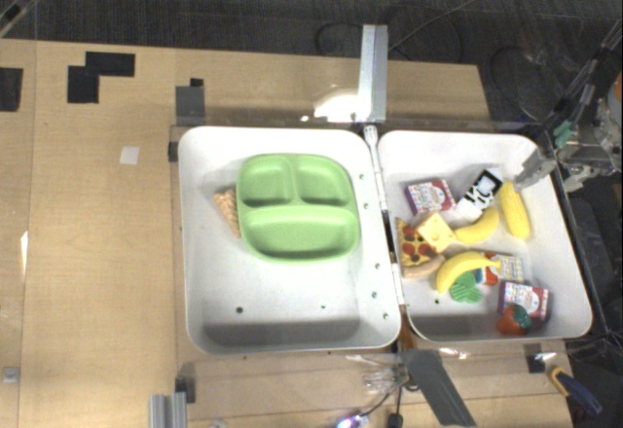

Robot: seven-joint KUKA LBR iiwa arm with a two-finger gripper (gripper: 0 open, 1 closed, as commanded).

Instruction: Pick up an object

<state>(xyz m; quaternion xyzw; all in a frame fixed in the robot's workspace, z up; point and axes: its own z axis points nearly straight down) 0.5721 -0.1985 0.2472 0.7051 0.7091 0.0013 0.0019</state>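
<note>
At the right bin's (574,314) far right corner, pincer (533,171) hangs; spread unclear, cannot tell. Bananas (513,210), cartons (428,195), pizza slice (419,249) cluster loosely there, any candidate. Green tray (295,205) occupies left bin (209,300).

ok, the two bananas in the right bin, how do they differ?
The upper banana stands almost upright in the view near the right bin's far right wall; the lower banana lies more crosswise, curved, near the bin's middle. The upper one lies mostly apart; the lower one has a green toy against it and sits beside the pizza slice. Both are yellow toy fruit.
</note>
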